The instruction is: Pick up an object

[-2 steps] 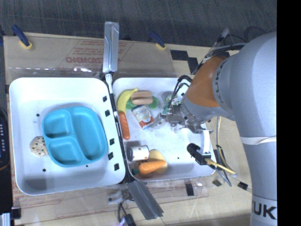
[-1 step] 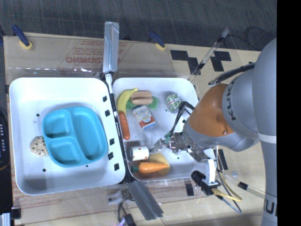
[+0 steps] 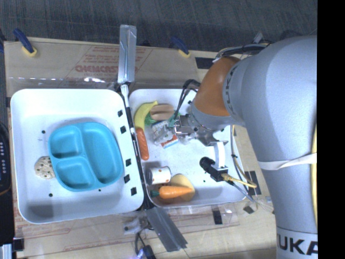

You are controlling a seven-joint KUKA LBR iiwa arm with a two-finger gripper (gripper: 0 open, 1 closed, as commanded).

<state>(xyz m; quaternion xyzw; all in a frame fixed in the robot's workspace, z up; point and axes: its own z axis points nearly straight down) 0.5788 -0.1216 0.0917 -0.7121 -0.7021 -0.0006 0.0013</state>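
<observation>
In the camera view, the gripper (image 3: 171,127) is seen low in the right bin (image 3: 186,194), at a shiny wrapped packet (image 3: 160,134). How wide it is open cannot be told. A banana (image 3: 142,114) and a hot dog (image 3: 142,144) lie near the packet. A carrot (image 3: 173,192) and a small can (image 3: 159,175) lie nearer the front. A blue tray (image 3: 85,155) and a cookie (image 3: 43,167) are seen in the left bin (image 3: 32,206).

blue tray (image 3: 86,155), cookie (image 3: 43,168), left bin (image 3: 27,104)

I counted two white bins (image 3: 21,144), one blue tray (image 3: 83,155), one cookie (image 3: 43,168), one banana (image 3: 142,114), two carrots (image 3: 173,192) and one can (image 3: 159,175).
</observation>
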